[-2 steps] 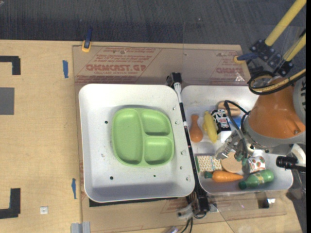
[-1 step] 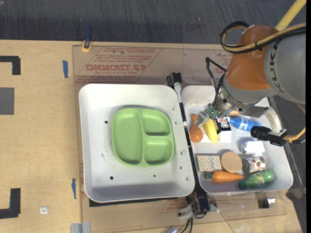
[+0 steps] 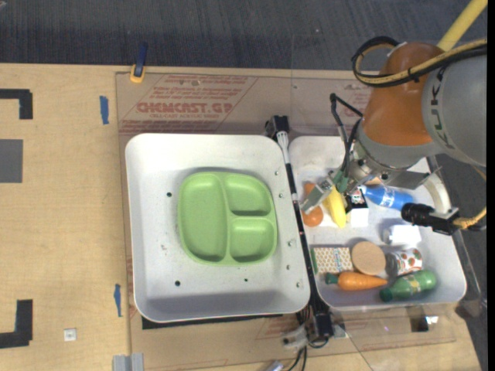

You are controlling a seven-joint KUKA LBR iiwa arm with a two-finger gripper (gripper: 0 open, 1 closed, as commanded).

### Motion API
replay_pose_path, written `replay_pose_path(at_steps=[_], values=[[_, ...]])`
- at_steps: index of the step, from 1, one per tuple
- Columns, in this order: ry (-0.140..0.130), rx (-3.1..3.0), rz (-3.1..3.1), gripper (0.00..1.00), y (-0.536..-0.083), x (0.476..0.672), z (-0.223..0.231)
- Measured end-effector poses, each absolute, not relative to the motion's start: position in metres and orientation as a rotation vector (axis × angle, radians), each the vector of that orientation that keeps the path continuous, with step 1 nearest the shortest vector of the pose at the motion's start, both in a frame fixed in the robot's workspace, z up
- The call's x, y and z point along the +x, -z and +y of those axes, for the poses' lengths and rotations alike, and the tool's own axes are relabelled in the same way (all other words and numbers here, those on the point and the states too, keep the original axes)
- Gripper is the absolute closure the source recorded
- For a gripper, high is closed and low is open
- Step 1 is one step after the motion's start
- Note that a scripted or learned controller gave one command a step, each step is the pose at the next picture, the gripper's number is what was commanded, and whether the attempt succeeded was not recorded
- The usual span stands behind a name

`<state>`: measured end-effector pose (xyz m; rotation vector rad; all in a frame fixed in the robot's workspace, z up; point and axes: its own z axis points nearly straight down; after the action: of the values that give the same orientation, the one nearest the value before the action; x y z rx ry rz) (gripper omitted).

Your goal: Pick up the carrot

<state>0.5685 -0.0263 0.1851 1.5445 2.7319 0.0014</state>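
Observation:
The carrot (image 3: 362, 281) is orange with a green top at its left end. It lies flat near the front wall of the right bin (image 3: 456, 273), between a patterned cloth and a green bottle. My gripper (image 3: 326, 191) hangs over the back left part of that bin, well behind the carrot. It is open, with one grey finger (image 3: 311, 200) by an orange ball (image 3: 312, 216) and the other toward the wrist. A yellow piece (image 3: 337, 209) lies just below the fingers. Nothing is held.
The right bin also holds a blue bottle (image 3: 389, 199), a brown disc (image 3: 369, 258), a patterned cloth (image 3: 331, 259), a small can (image 3: 410, 261), a white block (image 3: 402, 234) and a green bottle (image 3: 407, 286). A green divided plate (image 3: 228, 216) sits in the left bin (image 3: 147, 230).

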Motion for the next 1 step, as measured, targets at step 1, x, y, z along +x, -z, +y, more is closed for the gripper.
replay_pose_path(at_steps=[1], values=[[-0.001,1.543,2.734,0.0,-0.185,0.5686,-0.014]])
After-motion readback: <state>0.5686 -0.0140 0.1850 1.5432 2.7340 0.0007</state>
